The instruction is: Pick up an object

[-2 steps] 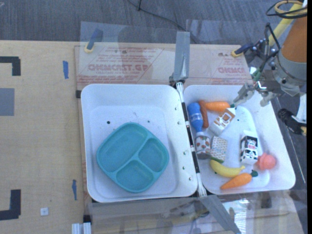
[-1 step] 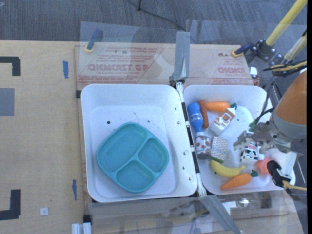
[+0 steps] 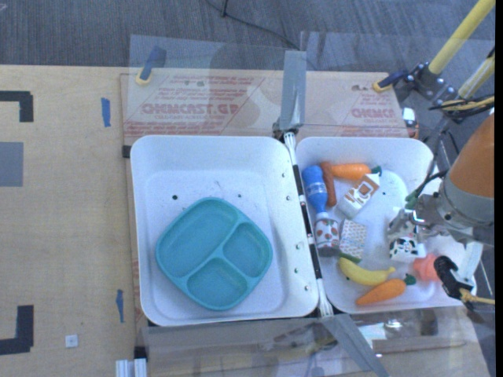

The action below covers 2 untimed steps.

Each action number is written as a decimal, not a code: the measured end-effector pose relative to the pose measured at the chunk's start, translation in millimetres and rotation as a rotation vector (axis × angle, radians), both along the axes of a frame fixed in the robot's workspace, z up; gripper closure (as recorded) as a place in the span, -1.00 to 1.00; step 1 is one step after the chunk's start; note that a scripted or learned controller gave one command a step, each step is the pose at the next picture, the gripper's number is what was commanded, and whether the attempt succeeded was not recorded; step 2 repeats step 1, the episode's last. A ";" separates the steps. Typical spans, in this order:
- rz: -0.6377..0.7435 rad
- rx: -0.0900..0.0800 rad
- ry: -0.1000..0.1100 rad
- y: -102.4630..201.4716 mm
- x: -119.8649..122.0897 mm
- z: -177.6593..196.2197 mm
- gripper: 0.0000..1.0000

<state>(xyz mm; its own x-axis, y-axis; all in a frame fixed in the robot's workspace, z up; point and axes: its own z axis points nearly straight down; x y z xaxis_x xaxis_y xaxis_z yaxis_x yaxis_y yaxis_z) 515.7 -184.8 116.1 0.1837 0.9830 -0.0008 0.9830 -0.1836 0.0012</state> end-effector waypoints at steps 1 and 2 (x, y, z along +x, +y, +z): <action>-0.084 0.001 0.001 74.5 46.6 77.1 1.00; -0.084 0.001 0.001 74.5 46.6 77.1 1.00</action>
